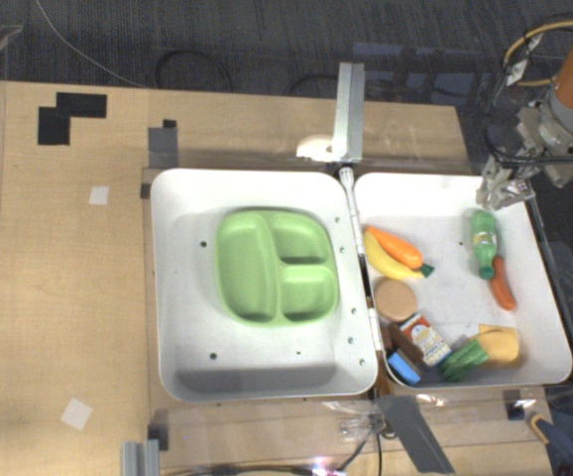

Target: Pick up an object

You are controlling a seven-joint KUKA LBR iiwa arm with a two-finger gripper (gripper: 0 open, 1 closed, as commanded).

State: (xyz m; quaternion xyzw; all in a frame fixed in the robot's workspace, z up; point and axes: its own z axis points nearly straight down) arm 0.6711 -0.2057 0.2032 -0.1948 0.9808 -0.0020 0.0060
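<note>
Right now the gripper (502,188) hangs over the far right corner of the right bin (554,365), its pale fingers a little parted and pointing down, with nothing between them. Just below its tips lies a green bottle (483,242), lengthwise toward the front, and that looks like the thing it is after, though any object would serve the task. To do this step well, I'd say the arm should centre the fingers across the bottle's narrow width, not along its length, come straight down, and close only once the tips are either side of the body; the bin wall is near, so a finger could catch the rim. A red-orange sausage-like piece (504,284) sits just beside the bottle's front end and could get nudged. Elsewhere in that bin, a carrot (399,247) and a banana (390,259) lie touching near the dividing wall, a round tan piece (397,300) sits below them, and at the front edge a small printed can (426,341), a blue piece (401,369), a green vegetable (463,358) and a yellow piece (500,344) crowd together. The left bin (182,266) holds one green divided plate (273,266), its three compartments bare.
</note>
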